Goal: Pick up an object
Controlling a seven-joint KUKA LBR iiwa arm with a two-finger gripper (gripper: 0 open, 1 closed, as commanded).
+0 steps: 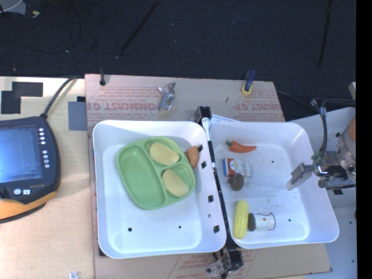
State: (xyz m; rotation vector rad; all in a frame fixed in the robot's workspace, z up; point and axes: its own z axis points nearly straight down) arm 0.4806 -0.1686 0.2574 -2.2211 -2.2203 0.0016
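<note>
Jaws, state unclear, hover at the right bin's edge; best aim squarely over the corn before descending

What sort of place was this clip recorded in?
Most likely a robotics lab bench set up for grasping trials: two white bins on clamped cardboard hold toy food such as a corn cob, and a handheld control pendant sits beside them.
</note>
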